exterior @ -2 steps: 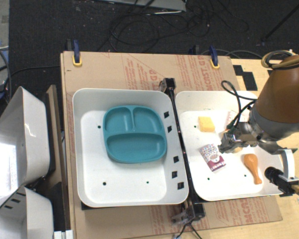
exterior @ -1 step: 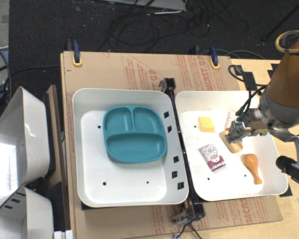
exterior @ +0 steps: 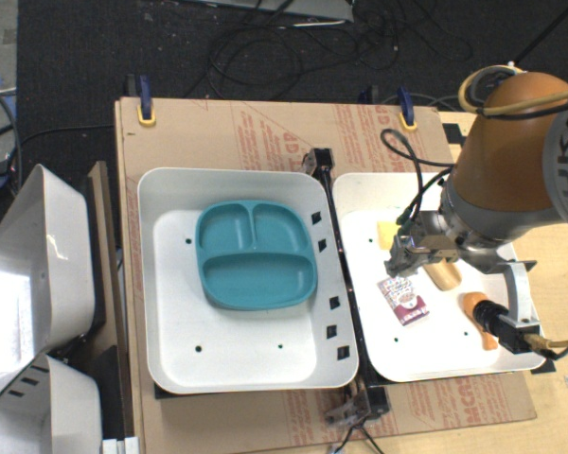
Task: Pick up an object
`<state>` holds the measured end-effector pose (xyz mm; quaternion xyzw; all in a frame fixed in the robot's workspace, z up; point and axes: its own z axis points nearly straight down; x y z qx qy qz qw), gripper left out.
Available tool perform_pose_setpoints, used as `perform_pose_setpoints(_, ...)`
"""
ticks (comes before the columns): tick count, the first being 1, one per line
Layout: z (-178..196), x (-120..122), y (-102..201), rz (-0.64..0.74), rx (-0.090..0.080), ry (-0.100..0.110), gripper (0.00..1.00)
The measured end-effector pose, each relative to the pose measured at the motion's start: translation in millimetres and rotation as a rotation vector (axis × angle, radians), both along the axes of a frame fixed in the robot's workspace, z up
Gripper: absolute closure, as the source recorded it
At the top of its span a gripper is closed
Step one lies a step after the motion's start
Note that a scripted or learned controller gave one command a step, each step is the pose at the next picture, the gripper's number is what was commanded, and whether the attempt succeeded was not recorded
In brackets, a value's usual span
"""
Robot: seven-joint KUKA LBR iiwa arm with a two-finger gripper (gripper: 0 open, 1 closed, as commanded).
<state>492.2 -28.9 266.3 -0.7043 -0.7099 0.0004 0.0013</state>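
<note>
Jaws above right bin [exterior: 434, 373], spread unclear, purple packet [exterior: 404, 300] and tan block [exterior: 443, 274] inside, teal divided tray [exterior: 257, 255] in left bin [exterior: 170, 287]

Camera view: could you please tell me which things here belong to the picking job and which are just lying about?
Job in hand:
- pincer, over the right bin
- likely candidates beside it: yellow piece, tan block, purple-and-white packet, orange piece

Lying about, for now:
- teal divided plate in the left bin
- clamp on the board's edge
- cables on the floor
</note>
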Motion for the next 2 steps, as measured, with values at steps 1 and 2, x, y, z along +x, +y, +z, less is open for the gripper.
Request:
perform_pose_setpoints(1, -2, 15, 55, 0.000, -0.001, -0.003, 1.00)
perform_pose_setpoints(2, -23, 19, 108, -0.001, -0.001, 0.001, 1.00)
